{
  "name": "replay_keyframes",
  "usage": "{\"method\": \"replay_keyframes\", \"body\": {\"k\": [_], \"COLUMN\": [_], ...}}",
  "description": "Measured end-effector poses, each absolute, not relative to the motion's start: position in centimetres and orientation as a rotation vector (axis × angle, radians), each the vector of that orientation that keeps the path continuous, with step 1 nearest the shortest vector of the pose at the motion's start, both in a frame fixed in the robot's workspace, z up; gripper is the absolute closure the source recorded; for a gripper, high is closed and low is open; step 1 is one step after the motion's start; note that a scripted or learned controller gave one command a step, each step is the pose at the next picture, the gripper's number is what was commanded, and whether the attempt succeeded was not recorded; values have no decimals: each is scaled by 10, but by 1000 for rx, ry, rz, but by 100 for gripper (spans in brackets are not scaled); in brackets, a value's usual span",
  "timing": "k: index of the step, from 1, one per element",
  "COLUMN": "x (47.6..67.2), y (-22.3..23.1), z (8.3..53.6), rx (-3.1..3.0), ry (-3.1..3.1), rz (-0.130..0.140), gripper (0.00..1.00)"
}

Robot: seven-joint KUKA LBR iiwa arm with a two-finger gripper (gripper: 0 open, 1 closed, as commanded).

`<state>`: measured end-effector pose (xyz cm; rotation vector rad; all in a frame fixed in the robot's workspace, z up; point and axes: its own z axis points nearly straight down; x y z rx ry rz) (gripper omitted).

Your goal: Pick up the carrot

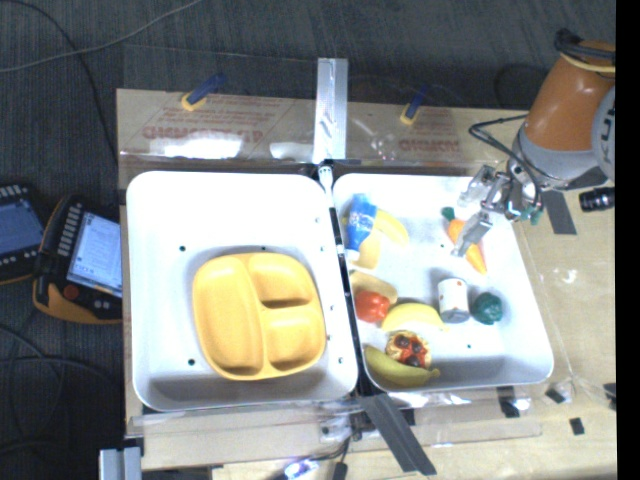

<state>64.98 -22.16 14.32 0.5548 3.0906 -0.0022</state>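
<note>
Carrot (468,243) lies in the right bin's (530,353) upper right corner, near the wall, with the gripper (478,230) right over it. Jaw state, I cannot tell. Risk as I see it: a fingertip catching the wall, or the tapered carrot squirting sideways.

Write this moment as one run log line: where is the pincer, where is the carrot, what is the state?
pincer: over right bin, far right part | carrot: on bin floor, right under pincer | grasp: not confirmed | yellow tray: left bin
</note>
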Motion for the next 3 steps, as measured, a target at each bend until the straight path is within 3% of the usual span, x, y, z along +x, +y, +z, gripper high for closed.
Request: {"method": "replay_keyframes", "body": {"k": [1,2,3], "x": [656,611,613], "y": [-222,-221,-220], "z": [98,89,101], "rx": [949,1178,1172], "ry": [2991,2900,2898], "rz": [0,6,7], "gripper": [0,0,100]}}
